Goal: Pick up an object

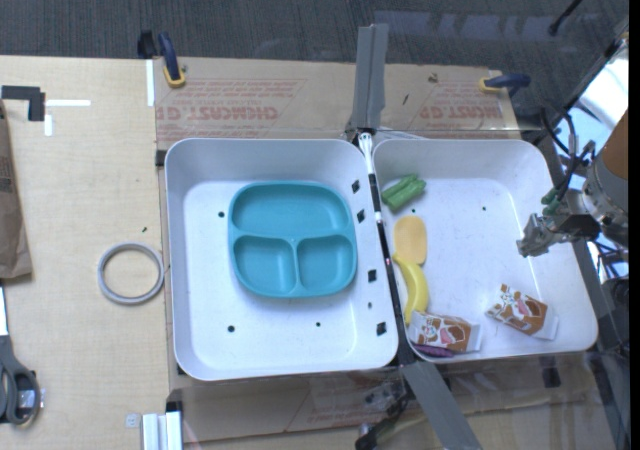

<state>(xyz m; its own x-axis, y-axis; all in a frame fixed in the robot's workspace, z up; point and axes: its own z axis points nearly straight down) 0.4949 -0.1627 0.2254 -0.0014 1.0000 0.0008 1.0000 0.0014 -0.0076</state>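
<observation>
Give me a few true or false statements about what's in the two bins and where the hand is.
1. The tray lies in the left bin. True.
2. The banana is in the left bin. False: it lies in the right bin, by the divider.
3. The hand is over the right bin. True.
4. The green item sits on the tray. False: it is in the right bin.
5. Two snack packets lie in the right bin. True.
</observation>
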